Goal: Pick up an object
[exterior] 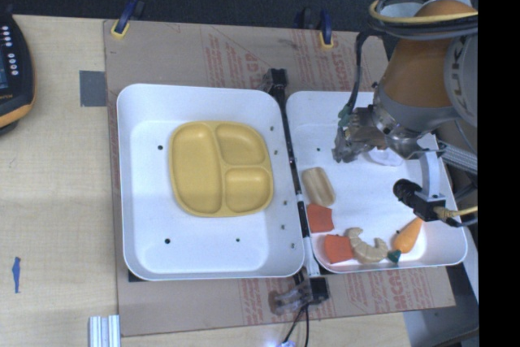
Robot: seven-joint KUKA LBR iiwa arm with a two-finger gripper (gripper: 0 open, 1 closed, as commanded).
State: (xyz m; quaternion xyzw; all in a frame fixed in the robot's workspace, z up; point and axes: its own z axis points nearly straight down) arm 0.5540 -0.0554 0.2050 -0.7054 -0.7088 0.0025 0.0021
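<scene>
Tray in left bin

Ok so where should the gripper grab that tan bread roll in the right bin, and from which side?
Probably straight down from above, fingers closing across the narrow middle of the bread roll. It lies flat as an elongated oval, running from upper left to lower right, so its short width suits a pinch. The bin divider sits close on its left and the red block just below, so a side approach looks cramped.
</scene>
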